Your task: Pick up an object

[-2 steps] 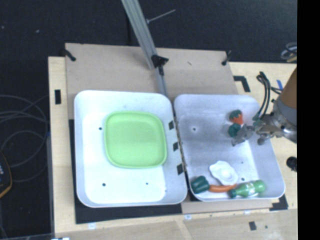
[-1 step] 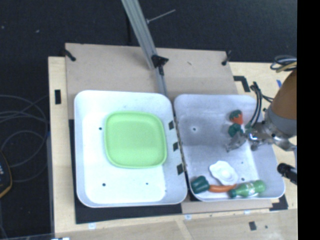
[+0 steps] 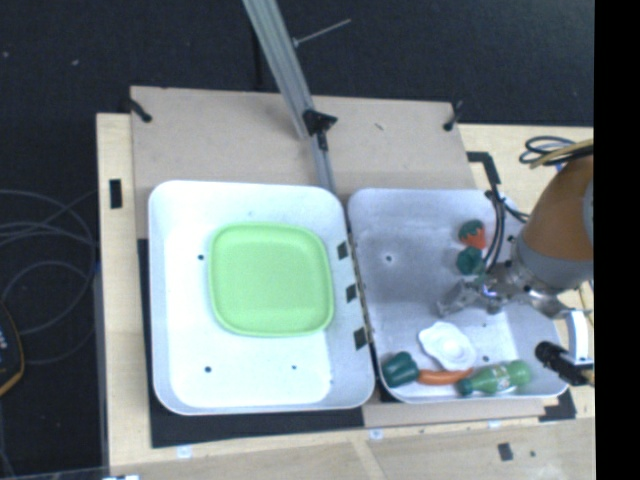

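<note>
The right bin (image 3: pixel 400 230) holds several small objects. A small orange piece (image 3: pixel 472 233) and a dark green piece (image 3: pixel 467 261) lie near its right wall. A white lump (image 3: pixel 447 345) sits in the lower middle, and along the front wall lie a dark green cup-like thing (image 3: pixel 399 369), an orange carrot-like stick (image 3: pixel 443 376) and a pale green bottle (image 3: pixel 496 377). My gripper (image 3: pixel 474 297) is low in the bin's right half, just below the dark green piece and above the white lump. I see nothing held in it.
The left bin (image 3: pixel 180 368) carries a light green square plate (image 3: pixel 270 278). A grey pole (image 3: pixel 285 63) slants from the top down to the divider between the bins. The arm's body (image 3: pixel 560 230) overhangs the right bin's right wall.
</note>
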`<action>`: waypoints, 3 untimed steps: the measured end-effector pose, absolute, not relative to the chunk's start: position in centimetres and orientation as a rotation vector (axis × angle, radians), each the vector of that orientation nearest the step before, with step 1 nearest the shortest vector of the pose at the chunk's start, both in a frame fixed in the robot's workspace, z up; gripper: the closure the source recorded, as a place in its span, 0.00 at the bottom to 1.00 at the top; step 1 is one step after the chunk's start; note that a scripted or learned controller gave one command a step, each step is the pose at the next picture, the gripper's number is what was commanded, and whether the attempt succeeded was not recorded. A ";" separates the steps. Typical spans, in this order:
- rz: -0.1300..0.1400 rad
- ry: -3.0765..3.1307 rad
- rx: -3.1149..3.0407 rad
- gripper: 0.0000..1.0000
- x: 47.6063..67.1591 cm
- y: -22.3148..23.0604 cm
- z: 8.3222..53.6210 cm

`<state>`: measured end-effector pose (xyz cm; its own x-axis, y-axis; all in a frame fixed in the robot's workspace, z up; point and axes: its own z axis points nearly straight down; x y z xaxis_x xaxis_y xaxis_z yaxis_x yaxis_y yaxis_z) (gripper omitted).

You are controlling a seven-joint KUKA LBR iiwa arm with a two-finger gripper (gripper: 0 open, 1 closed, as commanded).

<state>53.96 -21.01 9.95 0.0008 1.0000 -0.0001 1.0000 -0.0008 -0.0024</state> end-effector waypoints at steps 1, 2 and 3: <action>-0.003 -2.221 -2.225 1.00 54.1 -21.1 11.3; -0.004 -2.223 -2.226 1.00 53.5 -21.4 15.9; -0.004 -2.225 -2.224 1.00 53.1 -20.9 20.4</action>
<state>53.10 -20.89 20.43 -0.0002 1.0000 -0.0014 1.0000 0.0002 0.0049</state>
